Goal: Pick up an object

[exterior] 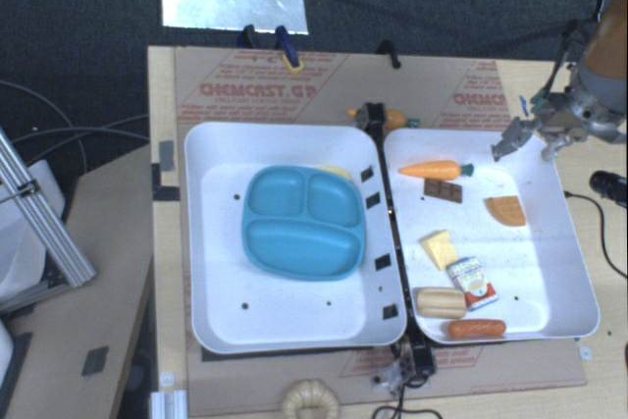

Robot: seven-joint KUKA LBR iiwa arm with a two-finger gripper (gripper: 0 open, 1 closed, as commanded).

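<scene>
The right bin (564, 240) holds several toy foods: an orange carrot (432, 170), a brown chocolate bar (443, 191), an orange toast-like wedge (506, 210), a yellow cheese wedge (439, 248), a small red and white carton (473, 282), a tan bread roll (440, 302) and a red sausage (477, 329). My gripper (531, 141) hangs over the bin's far right corner, above and right of the carrot. Its two fingers stand apart with nothing between them.
The left bin (216, 211) bears a blue divided plate (304, 222) with a pale yellow piece (337, 173) peeking out behind it. A black divider (383, 211) runs between the bins. A small orange thing (392, 120) lies beyond the bins.
</scene>
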